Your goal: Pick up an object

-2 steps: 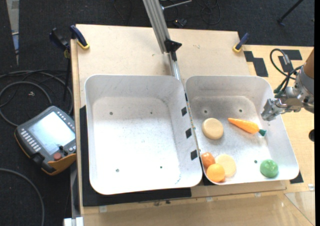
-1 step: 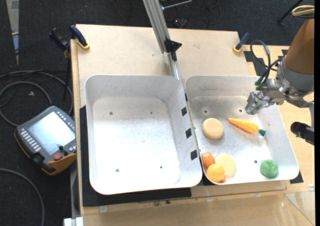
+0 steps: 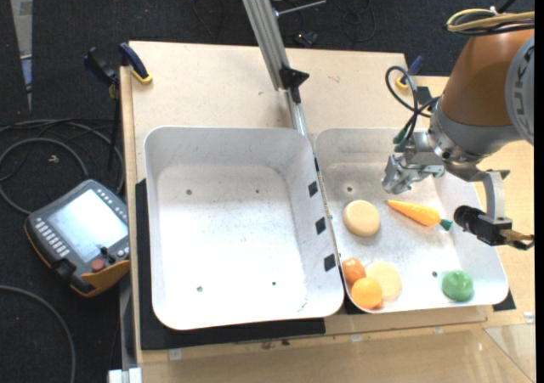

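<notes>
My gripper (image 3: 398, 181) hangs low over the right bin (image 3: 357, 148), near its middle back. Just below and to its right lies an orange carrot (image 3: 414, 212) with a green tip, slanted across the bin floor. A pale cream round object (image 3: 362, 218) sits left of the carrot. At the bin's front edge are a small orange-red piece (image 3: 353, 269), an orange ball (image 3: 367, 292) and a pale yellow round piece (image 3: 386, 278). A green object (image 3: 457, 285) rests in the front right corner. Nothing shows between the fingers.
The left bin (image 3: 170, 203) stands beside the right one, sharing a raised middle wall. A slanted metal pole (image 3: 263, 20) crosses behind the bins. A teach pendant (image 3: 76, 237) lies off the bench at the left. A black bracket (image 3: 483, 225) juts from the arm over the bin's right side.
</notes>
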Available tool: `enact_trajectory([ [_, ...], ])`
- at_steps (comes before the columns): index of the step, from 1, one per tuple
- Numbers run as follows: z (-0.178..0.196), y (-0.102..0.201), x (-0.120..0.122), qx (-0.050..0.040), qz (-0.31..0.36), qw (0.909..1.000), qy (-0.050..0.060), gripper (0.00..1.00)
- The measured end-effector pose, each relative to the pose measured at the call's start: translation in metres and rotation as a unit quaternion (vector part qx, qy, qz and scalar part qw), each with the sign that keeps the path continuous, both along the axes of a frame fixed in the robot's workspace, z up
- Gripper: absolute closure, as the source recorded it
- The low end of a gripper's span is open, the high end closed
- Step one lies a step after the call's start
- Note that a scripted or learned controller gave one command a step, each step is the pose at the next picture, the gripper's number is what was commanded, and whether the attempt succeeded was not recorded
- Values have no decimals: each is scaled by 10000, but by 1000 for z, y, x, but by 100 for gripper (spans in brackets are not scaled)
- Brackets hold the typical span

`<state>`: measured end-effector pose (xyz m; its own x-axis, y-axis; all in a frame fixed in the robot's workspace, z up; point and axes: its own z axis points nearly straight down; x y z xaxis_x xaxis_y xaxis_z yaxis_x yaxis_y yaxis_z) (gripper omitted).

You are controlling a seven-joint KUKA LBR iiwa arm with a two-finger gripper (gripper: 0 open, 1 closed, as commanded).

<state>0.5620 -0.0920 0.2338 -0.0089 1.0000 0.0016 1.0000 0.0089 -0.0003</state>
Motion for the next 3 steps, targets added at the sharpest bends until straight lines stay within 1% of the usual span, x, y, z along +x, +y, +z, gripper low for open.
enact_trajectory([
  [1, -6, 62, 13, 2, 0, 10000, -3, 100],
  [2, 7, 113, 28, 0, -5, 10000, -17, 100],
  [3, -5, 158, 43, -4, -7, 10000, -5, 100],
])
